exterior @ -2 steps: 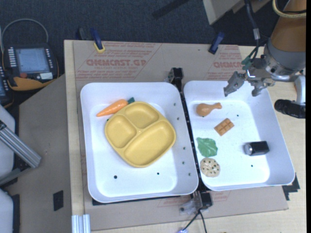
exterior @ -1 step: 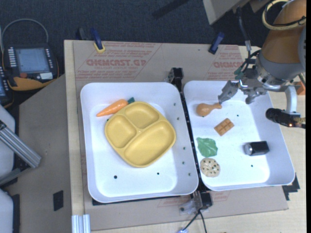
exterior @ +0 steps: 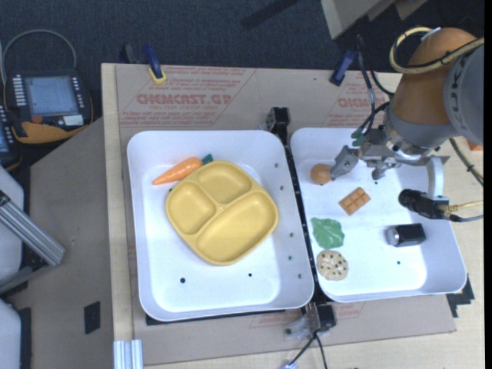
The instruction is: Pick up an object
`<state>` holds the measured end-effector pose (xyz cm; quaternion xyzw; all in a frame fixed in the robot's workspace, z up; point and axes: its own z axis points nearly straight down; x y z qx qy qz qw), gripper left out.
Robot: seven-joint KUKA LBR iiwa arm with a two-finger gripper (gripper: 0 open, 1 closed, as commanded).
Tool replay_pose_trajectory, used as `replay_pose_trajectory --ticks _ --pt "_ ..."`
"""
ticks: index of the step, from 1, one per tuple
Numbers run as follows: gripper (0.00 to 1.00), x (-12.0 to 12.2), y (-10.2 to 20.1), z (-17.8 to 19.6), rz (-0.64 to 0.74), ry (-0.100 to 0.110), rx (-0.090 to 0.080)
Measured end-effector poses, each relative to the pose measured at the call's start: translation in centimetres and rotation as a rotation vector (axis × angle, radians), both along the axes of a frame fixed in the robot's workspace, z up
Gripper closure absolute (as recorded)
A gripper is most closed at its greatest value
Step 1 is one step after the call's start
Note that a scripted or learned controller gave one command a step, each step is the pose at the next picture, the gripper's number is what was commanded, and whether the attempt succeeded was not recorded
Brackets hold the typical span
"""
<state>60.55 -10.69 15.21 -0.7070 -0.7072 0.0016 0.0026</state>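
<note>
Your gripper [exterior: 359, 162] is hovering in the right bin [exterior: 442, 279], fingers spread open and gripping nothing, brown ball [exterior: 320, 174] at its 9 o'clock.

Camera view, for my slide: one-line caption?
Gripper hovers open over the right bin near a small brown food item.

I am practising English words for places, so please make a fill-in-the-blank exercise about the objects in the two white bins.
1. The orange toy carrot lies in the ____ white bin.
2. The yellow plastic plate has ____ compartments.
3. The round speckled cookie lies just below the ____ leaf-shaped toy.
4. The small brown waffle piece lies in the ____ white bin.

Missing words: left; three; green; right
</note>
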Motion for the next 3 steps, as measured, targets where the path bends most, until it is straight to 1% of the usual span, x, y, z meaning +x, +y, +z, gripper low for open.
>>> replay_pose_trajectory --ticks 1,2,3 --pt "0.00 0.2 0.7 -4.6 0.000 0.001 0.000" --pt "1.00 0.4 0.6 -3.2 -0.001 -0.006 -0.001" --pt "1.00 0.7 0.4 1.1 0.000 -0.012 -0.003"
